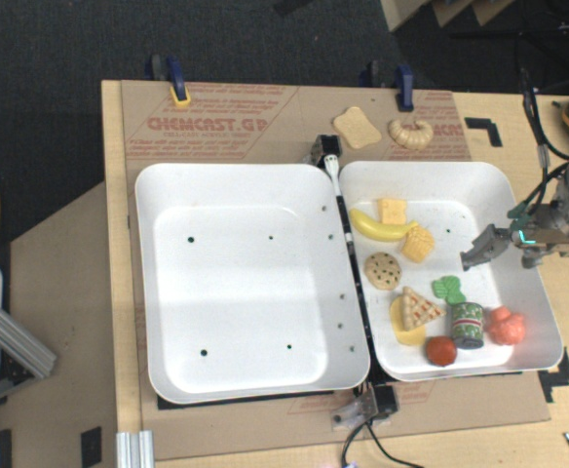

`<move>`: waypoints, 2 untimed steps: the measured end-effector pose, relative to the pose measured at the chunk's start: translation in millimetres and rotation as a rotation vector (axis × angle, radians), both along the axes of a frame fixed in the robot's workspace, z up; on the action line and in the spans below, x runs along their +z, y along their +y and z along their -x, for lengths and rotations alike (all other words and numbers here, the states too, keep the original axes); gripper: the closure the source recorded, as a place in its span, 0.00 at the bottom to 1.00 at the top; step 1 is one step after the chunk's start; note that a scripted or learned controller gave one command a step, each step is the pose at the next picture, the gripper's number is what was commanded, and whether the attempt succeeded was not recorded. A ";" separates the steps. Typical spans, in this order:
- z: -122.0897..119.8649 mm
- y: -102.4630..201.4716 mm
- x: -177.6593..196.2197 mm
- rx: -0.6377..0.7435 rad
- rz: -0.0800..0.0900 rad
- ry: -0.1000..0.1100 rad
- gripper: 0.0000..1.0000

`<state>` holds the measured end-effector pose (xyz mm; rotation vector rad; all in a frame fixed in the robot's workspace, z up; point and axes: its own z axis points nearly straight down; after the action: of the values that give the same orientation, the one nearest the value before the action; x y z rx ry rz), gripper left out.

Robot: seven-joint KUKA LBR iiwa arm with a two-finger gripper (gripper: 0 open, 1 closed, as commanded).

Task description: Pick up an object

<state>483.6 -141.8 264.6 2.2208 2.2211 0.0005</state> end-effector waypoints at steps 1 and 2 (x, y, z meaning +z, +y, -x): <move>6.8 24.6 -119.1 0.001 -0.005 0.013 0.00; 3.9 21.8 -101.8 -0.002 0.001 -0.002 1.00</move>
<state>479.6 -119.9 162.9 2.2210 2.2171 0.0015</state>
